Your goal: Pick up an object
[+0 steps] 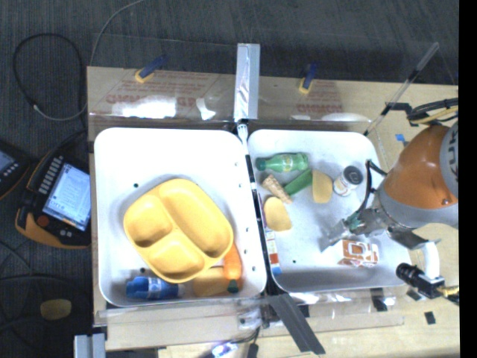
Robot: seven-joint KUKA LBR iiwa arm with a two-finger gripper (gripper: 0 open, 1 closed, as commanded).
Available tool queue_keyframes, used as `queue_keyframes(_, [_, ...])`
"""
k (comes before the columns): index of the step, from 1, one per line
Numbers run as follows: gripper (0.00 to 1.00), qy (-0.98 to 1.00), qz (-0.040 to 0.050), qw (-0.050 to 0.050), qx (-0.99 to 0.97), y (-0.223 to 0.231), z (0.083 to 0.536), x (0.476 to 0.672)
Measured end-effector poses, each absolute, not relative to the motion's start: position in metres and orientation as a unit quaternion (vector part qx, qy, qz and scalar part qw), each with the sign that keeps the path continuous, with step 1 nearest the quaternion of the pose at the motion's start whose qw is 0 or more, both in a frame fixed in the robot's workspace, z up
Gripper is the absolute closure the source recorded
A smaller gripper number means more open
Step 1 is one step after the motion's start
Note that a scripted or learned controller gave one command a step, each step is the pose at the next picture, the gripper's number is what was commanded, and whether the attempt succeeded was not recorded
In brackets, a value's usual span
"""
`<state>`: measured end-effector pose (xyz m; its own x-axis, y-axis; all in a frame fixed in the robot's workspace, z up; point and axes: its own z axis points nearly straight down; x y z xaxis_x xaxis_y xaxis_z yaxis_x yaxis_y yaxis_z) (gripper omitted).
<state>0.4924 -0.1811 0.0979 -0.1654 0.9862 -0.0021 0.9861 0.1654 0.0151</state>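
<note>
Over the right bin (313, 278) the arm (421, 174) was seen reaching in from the right, with the gripper (350, 228) low above the bin floor; whether anything was held, or how wide the gripper stood, could not be told, since the metal parts were blurred together against the white. Just beside it, toward the near right corner, an orange-and-white packet (359, 253) was seen lying flat; it was judged the likeliest thing to be picked, being nearest. Light and thin it was judged to be, probably card or foil, easily crushed and apt to slide on the smooth floor; a hold across its short sides was thought best. Farther back a green bottle (283, 162), a yellow block (322, 187) and a small dark-capped jar (352, 176) were noted; in the left bin (112, 200) a yellow divided tray (179, 228) was seen.
</note>
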Motion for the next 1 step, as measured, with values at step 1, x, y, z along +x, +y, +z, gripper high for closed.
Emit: queue_keyframes(1, [0.00,0.763,0.0049,0.006,0.646,-0.1811,0.0979,0.4923])
